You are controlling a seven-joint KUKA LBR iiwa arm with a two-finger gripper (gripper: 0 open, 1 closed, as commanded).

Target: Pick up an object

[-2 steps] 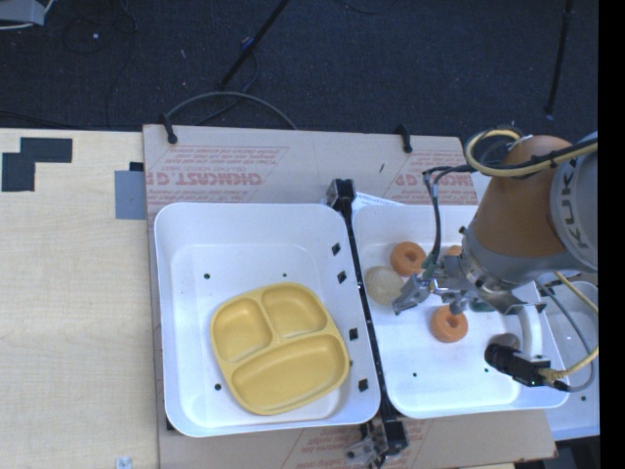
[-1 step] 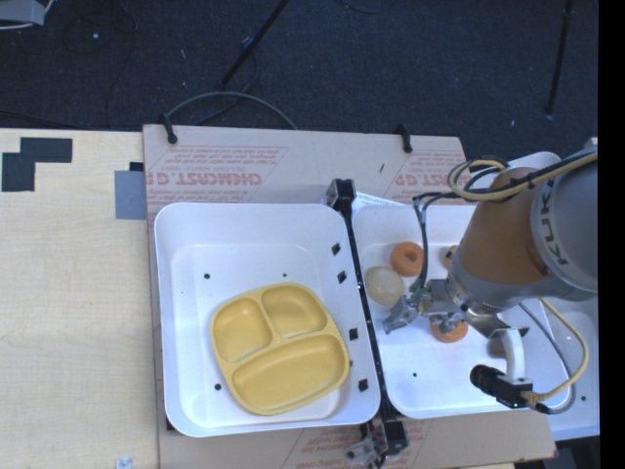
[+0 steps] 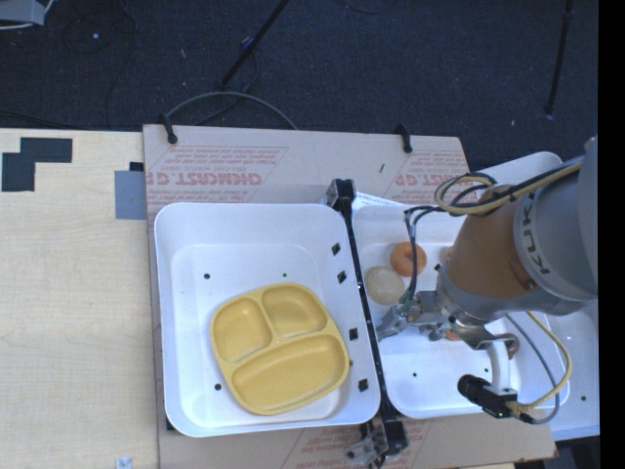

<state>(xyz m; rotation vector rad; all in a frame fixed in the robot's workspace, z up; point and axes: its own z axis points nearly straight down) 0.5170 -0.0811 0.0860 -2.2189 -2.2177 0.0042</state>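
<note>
Inspecting gripper [image 3: 402, 313]: finger state is proving impossible to tell.
Pale ball [image 3: 383, 284]: sitting just beside orange ball [image 3: 408, 258]; judging light, smooth; pinching across its middle.

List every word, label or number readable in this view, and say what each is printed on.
"CHEMCOZT", red, upside down, uncertain: flat brown cardboard sheet under the bins.
Red print at the cardboard's right end: too blurred to read.
"KU", partly cut off: grey robot arm.

Arm [image 3: 518, 247] enters from the right, orange band above the wrist, bent downward. Gripper [image 3: 405, 318] sits low, pointing left; cables loop around the wrist.
</note>
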